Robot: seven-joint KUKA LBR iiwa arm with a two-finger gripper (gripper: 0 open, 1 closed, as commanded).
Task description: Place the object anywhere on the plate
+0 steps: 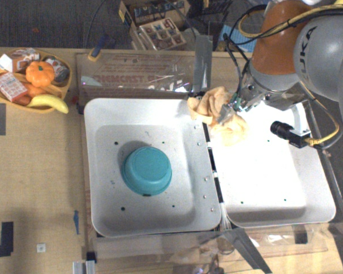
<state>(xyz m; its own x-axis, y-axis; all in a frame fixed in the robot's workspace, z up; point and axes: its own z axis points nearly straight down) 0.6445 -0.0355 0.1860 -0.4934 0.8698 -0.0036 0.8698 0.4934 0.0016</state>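
Note:
A teal round plate (147, 170) lies in the middle of the left white bin (103, 124). A soft, crumpled tan cloth-like object (211, 103) sits at the far left corner of the right bin (274, 181), partly draped over the divide between the bins. My gripper (230, 112) reaches down from the right and sits right on the middle of this object, whose paler part (233, 132) bulges just below it. The tip is buried in the folds. The plate is well apart, down and to the left of the gripper.
A black cylindrical part with a cable (287, 131) hangs off the arm over the right bin. A clear plastic box (137, 76) stands behind the left bin. A basket of toy fruit (31, 80) sits at the far left of the bench.

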